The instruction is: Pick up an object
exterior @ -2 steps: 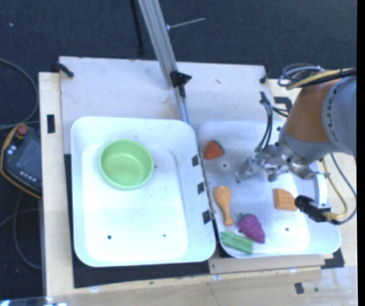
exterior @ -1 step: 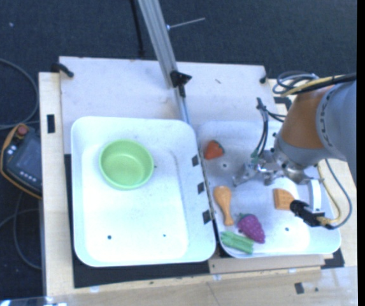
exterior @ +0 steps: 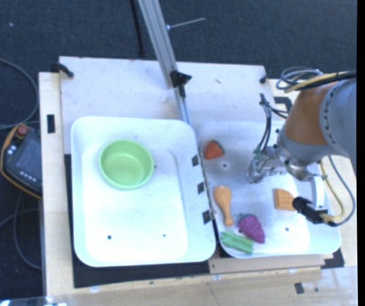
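The grey arm [exterior: 316, 123] reaches in from the right over the right bin [exterior: 322, 238]. Its gripper [exterior: 258, 171] hangs between the strawberry [exterior: 213, 149] and an orange piece [exterior: 283, 199]. Seemingly nothing sits between the fingers, but I cannot tell whether they are spread.

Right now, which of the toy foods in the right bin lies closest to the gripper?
The orange wedge, just below and right of the gripper. The strawberry, drumstick, grapes and green pod lie farther left or lower.

Bowl [exterior: 126, 164] in left bin [exterior: 86, 234]; strawberry [exterior: 213, 150], grapes [exterior: 251, 227] in right bin [exterior: 322, 238].
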